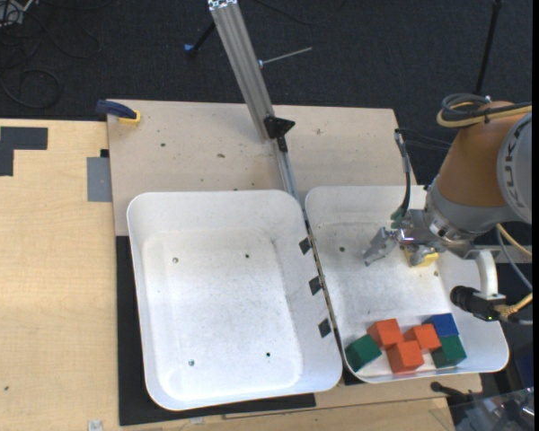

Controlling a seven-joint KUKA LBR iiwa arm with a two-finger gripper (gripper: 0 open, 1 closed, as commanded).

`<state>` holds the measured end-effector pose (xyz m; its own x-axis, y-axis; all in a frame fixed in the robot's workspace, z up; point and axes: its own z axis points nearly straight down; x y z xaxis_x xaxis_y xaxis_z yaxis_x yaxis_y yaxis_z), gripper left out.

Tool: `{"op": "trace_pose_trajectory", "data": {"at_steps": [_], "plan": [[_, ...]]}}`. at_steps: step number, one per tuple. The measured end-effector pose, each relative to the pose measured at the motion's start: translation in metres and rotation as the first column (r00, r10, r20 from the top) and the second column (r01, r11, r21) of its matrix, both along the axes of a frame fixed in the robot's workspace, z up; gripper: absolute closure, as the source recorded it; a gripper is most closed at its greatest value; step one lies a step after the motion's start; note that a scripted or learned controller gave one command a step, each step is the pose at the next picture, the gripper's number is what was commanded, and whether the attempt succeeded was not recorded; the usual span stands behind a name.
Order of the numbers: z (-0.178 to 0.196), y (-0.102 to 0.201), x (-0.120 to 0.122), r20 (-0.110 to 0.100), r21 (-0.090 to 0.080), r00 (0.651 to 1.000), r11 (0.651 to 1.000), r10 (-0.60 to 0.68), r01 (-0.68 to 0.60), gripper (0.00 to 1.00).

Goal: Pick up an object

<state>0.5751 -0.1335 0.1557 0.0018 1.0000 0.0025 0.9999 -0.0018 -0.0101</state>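
Several blocks lie clustered at the near end of the right bin [368, 214]: orange blocks [405, 356], two green blocks [363, 352] and a blue block [444, 324]. My gripper [375, 250] hangs low over the middle of the right bin, pointing left, well away from the cluster. Nothing visible sits at its tip. A small yellow piece [422, 258] shows just under the wrist, partly hidden by it; I cannot tell whether it is a block.
The left bin [162, 214] sits beside the right one, with black clips [314, 285] along the shared rim. A slanted aluminium post [247, 70] rises behind the bins. The arm's grey and orange body [481, 169] overhangs the right bin's far right side.
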Motion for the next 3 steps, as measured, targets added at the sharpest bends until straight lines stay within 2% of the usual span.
{"op": "trace_pose_trajectory", "data": {"at_steps": [1, 2, 3], "plan": [[-0.044, 0.002, 0.001, 0.001, 0.0, 1.0, 1.0, -0.003, 0.003, 0.0], [-0.032, 0.0, 0.002, 0.005, -0.001, 1.0, 1.0, -0.011, 0.011, 1.0], [0.031, -0.002, -0.001, 0.013, -0.003, 1.0, 1.0, -0.006, 0.006, 1.0]]}}
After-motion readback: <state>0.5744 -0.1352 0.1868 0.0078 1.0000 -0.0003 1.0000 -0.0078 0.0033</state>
